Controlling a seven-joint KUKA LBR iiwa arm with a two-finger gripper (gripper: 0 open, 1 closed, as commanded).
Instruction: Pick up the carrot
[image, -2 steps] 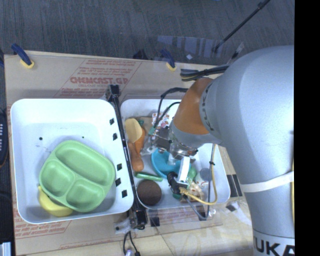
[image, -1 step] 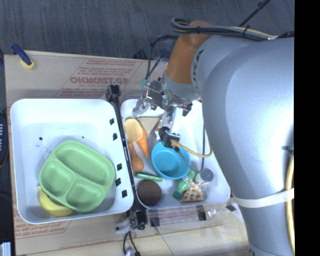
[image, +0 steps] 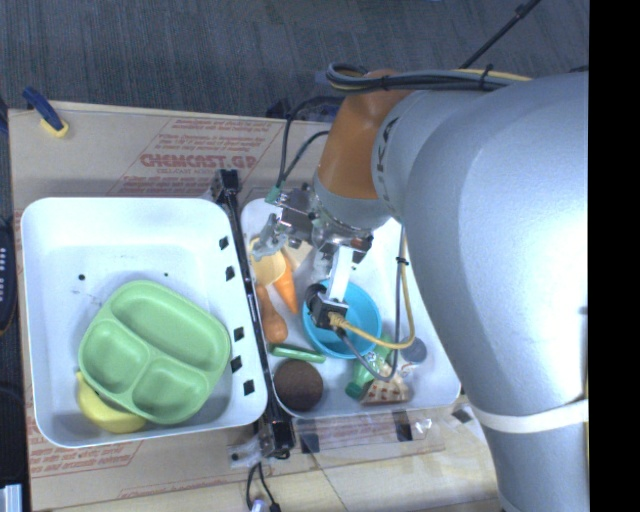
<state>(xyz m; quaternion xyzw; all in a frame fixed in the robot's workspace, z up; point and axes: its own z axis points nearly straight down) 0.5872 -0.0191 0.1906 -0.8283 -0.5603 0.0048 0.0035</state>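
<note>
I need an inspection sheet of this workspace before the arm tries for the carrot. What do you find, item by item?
Surface: left bin and right bin, both white, side by side on printed cardboard.
Job's things: carrot in the right bin, near its left wall.
Clutter: left bin, green divided plate over a yellow thing; right bin, blue bowl, brown ball, green stick.
Grippers: tool low over the right bin, just above the carrot.
Cables: black cables along the arm's top.
Surroundings: blue and yellow clamp at the cardboard's far left corner.
</note>
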